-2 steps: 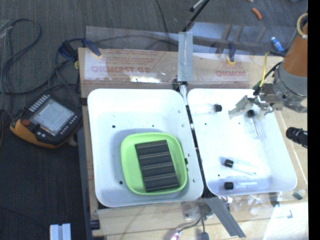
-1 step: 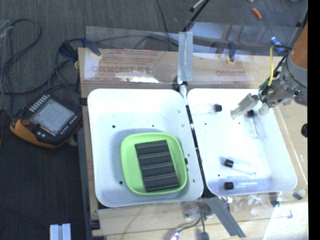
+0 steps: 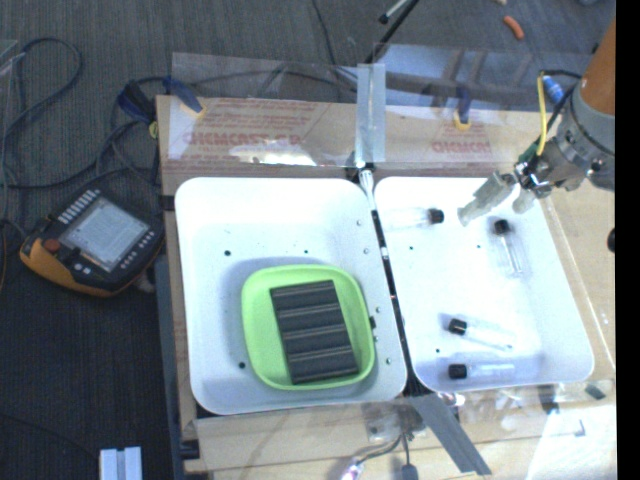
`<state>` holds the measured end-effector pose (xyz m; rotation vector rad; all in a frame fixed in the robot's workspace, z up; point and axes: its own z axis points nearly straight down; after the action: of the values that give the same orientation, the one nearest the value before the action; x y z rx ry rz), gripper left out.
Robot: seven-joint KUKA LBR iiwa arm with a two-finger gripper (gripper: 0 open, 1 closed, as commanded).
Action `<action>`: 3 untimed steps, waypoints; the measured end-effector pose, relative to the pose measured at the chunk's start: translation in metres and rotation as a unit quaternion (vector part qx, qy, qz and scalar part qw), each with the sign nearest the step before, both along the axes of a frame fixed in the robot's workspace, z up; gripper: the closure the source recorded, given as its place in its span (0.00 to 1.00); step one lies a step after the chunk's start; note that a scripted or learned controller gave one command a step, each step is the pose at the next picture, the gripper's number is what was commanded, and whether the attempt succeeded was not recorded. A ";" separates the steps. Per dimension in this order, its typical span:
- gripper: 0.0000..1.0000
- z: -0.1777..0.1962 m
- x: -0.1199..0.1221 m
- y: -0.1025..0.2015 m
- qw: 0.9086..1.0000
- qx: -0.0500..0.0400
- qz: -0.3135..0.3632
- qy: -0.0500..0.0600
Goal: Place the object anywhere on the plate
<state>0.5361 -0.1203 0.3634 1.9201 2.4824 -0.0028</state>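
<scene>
White plastic bins, two, are set side by side on the table (image 3: pixel 300 428). The right bin (image 3: pixel 560 298) is taken as landmark.

Left bin (image 3: pixel 200 268): placed directly left of the right bin, rims touching. A green plate (image 3: pixel 258 308) is seated on its floor. A dark ribbed block (image 3: pixel 315 330) is laid flat on the plate, well inside its rim.

Right bin contents: four clear tubes with black caps are scattered on its floor, apart from one another. One capped tube (image 3: pixel 422 215) is found at the far left corner; a second tube (image 3: pixel 508 245) lies right of it, toward the far side; a third tube (image 3: pixel 475 330) rests near the middle of the near half; a fourth tube (image 3: pixel 485 371) lies by the near wall.

Gripper (image 3: pixel 498 199): held over the far edge of the right bin, carried by the grey arm (image 3: pixel 590 138) entering above the bin's far right corner. The jaws are spread apart and tilted; nothing is seen between them.

Outside, well left of both bins, a control pendant (image 3: pixel 95 240) lies on the dark floor.
</scene>
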 end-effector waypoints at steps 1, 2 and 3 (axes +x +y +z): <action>0.00 -0.027 -0.002 0.003 1.000 0.000 -0.004 0.001; 0.00 -0.064 0.009 -0.005 0.999 0.001 -0.043 0.001; 0.00 -0.051 -0.009 -0.010 0.998 0.001 -0.066 0.001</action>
<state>0.5272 -0.1303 0.3125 2.0811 2.3533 -0.0019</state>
